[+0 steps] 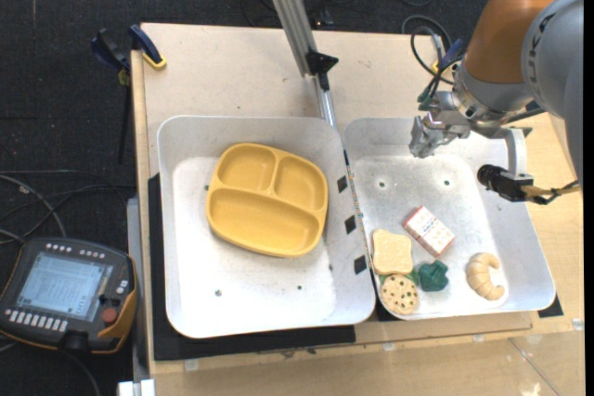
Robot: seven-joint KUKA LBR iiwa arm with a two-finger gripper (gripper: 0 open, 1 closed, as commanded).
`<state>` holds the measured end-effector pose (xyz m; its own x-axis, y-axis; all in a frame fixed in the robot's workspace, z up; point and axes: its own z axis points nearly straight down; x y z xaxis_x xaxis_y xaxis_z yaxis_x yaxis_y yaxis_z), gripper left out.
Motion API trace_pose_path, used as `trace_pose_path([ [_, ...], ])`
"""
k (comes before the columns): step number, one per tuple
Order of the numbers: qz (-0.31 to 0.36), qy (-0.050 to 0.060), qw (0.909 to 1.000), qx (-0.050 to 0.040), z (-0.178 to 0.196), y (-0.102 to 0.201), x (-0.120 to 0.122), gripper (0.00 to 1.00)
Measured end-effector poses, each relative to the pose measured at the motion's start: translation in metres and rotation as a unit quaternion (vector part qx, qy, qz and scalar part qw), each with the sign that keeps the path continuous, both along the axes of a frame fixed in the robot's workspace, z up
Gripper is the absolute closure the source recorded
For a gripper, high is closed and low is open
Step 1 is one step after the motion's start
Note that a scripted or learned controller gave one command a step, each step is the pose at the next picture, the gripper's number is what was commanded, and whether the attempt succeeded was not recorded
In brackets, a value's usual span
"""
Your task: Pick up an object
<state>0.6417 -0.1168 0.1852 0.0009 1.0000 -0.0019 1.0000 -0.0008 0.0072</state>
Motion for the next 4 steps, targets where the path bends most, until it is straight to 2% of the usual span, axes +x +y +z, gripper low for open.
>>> trace_pose_path([
  [2,0.002,0.0,1.0,0.0,0.103,-0.001,-0.006,1.0],
  [4,0.004,0.004,1.0,0.0016,0.093,0.1,0.002,1.0],
])
